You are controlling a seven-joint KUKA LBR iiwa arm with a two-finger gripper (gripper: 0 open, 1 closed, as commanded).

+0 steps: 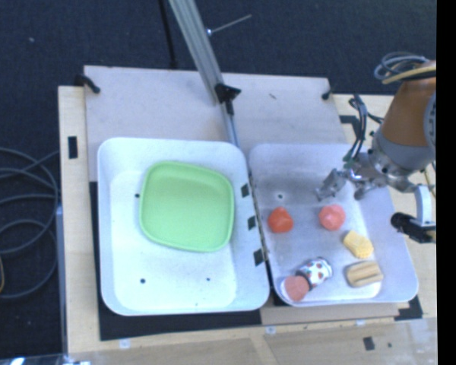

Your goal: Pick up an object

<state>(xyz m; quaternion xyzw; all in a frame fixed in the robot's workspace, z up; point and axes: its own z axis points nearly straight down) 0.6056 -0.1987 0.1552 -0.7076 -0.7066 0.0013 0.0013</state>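
The right bin (289, 162) holds several small items. An orange ball (280, 220) lies at its left, and a red ball (332, 217) sits near the middle. A yellow corn-like piece (358, 243) and a tan bread-like piece (363, 273) lie toward the front right. At the front, a red-and-white can (316, 270) lies on its side beside a red disc (296, 287). My gripper (344, 188) hangs just behind the red ball, its fingers spread apart with nothing between them. The arm's orange band (406, 116) rises at the right.
A green square plate (188, 206) lies in the left bin (121, 280). A slanted metal pole (199, 40) ends at the back between the two bins. Cables (15, 196) run along the floor at the left.
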